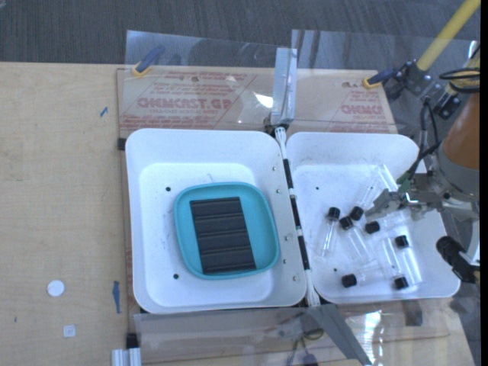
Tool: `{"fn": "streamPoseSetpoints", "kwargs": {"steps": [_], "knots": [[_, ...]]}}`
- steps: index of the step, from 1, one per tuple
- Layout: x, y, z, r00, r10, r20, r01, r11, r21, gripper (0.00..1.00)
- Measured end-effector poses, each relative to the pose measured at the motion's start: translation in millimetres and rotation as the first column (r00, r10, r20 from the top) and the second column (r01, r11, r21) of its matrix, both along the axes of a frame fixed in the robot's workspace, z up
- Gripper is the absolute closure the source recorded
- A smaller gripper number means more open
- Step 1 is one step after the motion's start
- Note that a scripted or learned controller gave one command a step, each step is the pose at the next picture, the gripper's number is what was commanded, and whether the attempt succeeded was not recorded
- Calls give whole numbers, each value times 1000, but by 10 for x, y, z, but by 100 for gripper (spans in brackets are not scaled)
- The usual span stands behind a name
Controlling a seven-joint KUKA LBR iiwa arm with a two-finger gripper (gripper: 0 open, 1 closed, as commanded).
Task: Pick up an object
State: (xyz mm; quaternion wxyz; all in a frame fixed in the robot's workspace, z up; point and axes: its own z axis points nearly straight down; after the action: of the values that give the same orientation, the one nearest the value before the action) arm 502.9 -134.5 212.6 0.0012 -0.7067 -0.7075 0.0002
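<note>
While the gripper [381, 203] sits low in the right bin [320, 151], capped clear vials [329, 231] lie scattered just toward the bin's front edge, long axes mixed. Nothing is seen gripped; whether it is open or closed cannot be told.

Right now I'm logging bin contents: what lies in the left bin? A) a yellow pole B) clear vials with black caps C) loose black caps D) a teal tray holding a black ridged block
D: the left bin holds a teal tray with a black ridged block in it.
</note>
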Motion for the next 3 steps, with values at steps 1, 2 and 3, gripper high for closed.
{"fn": "streamPoseSetpoints", "kwargs": {"steps": [1,2,3], "knots": [[50,23,-519,999,43,1,-43,999,0,0],[425,-133,-1074,998,61,32,-60,998,-9,0],[255,-109,-1095,994,100,47,-99,995,-25,0]]}}
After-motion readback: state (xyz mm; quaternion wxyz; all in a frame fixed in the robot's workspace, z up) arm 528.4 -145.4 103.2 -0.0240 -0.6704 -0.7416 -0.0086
